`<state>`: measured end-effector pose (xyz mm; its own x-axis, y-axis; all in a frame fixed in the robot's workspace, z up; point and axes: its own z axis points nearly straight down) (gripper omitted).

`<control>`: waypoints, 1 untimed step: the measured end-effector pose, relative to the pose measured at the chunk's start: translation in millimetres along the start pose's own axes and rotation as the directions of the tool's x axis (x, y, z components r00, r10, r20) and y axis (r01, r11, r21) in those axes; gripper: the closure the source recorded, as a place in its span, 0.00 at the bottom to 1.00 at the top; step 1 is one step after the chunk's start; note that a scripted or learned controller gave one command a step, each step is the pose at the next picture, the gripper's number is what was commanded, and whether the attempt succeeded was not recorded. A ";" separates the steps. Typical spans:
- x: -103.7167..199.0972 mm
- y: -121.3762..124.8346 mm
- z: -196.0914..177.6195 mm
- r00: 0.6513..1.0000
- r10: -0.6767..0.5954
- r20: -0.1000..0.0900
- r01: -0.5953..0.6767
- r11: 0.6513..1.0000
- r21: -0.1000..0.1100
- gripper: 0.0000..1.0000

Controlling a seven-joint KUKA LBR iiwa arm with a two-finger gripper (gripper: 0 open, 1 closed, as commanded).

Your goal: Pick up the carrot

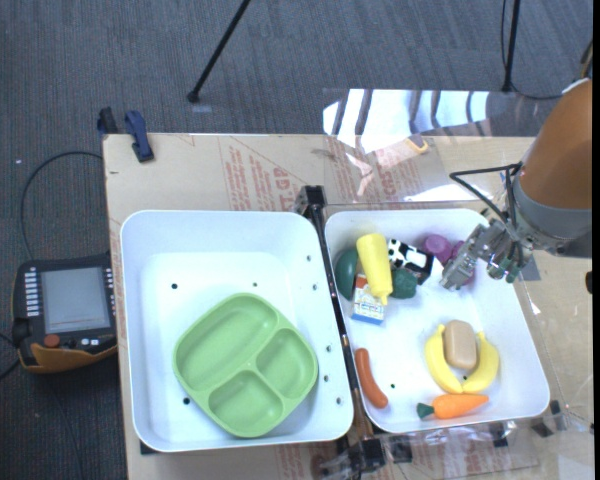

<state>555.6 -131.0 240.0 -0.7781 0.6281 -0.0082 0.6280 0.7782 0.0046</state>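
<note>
The carrot is orange with a green top and lies flat at the front edge of the right bin, just below a banana. My gripper hangs over the back right part of that bin, well behind the carrot and apart from it. Its fingers stand open with nothing between them. The grey arm with its orange band comes in from the right.
In the right bin are a tan block on the banana, a red sausage, a yellow bottle, a small carton, dark green pieces, a black-and-white toy and a purple item. The left bin holds a green divided plate.
</note>
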 end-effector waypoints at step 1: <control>2.2 -0.5 3.7 1.000 -0.001 -0.009 0.001 1.000 0.004 0.00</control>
<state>553.5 -130.0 236.3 -0.7787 0.6274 0.0007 0.6274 0.7787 0.0008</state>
